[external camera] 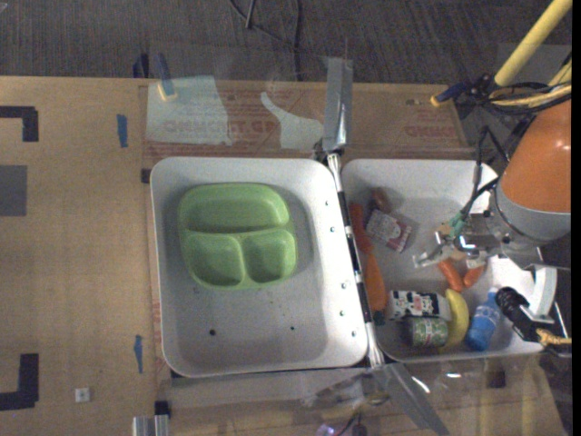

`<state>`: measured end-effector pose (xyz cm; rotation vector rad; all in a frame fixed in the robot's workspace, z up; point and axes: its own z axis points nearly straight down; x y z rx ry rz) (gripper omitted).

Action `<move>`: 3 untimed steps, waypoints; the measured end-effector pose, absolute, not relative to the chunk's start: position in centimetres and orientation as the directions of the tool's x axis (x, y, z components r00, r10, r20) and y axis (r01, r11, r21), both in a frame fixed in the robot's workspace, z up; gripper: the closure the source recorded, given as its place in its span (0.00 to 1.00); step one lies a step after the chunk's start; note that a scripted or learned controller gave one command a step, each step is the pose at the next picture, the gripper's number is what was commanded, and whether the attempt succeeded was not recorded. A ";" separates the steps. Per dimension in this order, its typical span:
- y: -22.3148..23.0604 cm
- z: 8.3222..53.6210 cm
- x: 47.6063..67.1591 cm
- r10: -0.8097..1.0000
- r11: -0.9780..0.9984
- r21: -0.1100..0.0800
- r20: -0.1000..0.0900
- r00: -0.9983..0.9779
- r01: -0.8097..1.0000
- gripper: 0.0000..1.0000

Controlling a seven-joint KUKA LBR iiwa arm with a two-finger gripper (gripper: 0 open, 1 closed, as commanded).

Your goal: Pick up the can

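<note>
Two white bins [182,352], one green tray [238,234], one can [427,331], one banana [458,316], one blue bottle [484,323]

Arm [537,175] cut by right edge; gripper [451,251] blurred.

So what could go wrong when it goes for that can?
Mostly crowding. The can lies at the right bin's near wall, wedged between a carton, a banana and a blue bottle, so the fingers may nudge or grab a neighbour instead. It also seems to lie on its side, so it might roll or slip out. The gripper hangs above a carrot, not over the can yet.
</note>
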<state>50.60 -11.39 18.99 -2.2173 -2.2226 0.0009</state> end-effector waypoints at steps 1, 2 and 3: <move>-12.3 8.7 48.3 0.982 -0.187 0.007 0.002 0.187 0.982 0.00; -14.7 18.8 47.9 0.941 -0.339 0.000 0.000 0.339 0.941 0.00; -15.2 23.2 54.9 0.876 -0.482 0.000 -0.001 0.482 0.876 0.00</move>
